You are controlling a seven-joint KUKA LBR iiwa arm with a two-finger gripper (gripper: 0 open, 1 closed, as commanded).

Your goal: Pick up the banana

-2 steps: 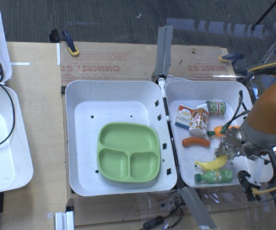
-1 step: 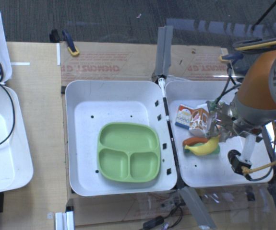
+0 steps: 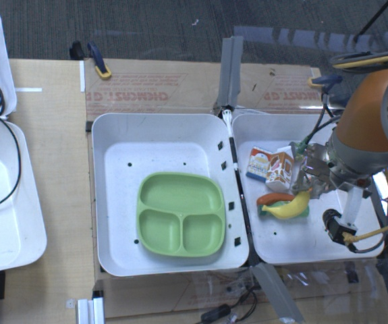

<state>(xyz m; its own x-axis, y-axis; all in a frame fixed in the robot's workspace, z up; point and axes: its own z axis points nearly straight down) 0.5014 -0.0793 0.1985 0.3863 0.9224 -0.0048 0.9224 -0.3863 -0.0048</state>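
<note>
The pincer [image 3: 304,181], its state impossible to tell, hovered at the curved yellow plastic banana's [image 3: 288,208] tip; a mid-body grasp looked surer.

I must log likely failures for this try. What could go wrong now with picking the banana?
The banana lies against an orange thing, so the gripper may catch both. A carton sits just behind, under the gripper, and could be pushed or grabbed instead. The banana's curved skin may slip out.

Grey arm [image 3: 372,123] from right, wrist angled down
</note>
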